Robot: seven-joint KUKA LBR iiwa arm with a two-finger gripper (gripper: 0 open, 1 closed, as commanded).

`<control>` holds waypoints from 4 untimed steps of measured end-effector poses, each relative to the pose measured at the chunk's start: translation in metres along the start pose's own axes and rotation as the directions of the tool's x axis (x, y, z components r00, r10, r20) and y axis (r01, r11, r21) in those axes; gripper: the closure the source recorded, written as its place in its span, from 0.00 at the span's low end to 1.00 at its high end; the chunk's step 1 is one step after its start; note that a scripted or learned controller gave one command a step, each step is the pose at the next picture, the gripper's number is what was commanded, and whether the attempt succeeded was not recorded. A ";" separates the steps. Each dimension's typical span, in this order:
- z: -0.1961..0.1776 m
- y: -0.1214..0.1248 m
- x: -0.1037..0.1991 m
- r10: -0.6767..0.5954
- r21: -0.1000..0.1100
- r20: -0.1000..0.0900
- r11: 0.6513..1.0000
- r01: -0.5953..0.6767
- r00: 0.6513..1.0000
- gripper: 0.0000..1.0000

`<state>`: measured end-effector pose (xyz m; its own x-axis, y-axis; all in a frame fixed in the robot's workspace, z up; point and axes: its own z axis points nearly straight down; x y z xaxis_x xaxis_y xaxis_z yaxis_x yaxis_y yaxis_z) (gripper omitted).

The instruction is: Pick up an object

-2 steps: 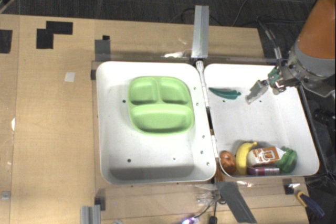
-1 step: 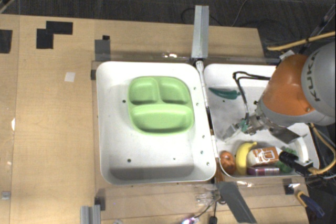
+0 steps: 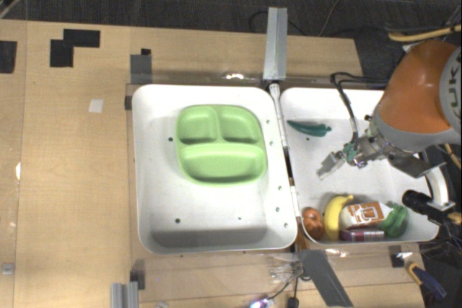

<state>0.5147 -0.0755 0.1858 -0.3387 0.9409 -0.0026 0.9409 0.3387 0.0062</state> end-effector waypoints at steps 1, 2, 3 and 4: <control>0.071 -0.031 -0.004 -0.032 0.003 -0.002 0.999 0.032 0.999 0.00; -0.005 -0.013 -0.055 -0.342 0.000 0.002 0.940 0.342 0.940 0.00; -0.005 -0.013 -0.055 -0.342 0.000 0.002 0.940 0.342 0.940 0.00; -0.005 -0.013 -0.055 -0.342 0.000 0.001 0.940 0.342 0.940 0.00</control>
<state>0.5205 -0.1315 0.1906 -0.6398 0.7685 -0.0060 0.7685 0.6398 0.0051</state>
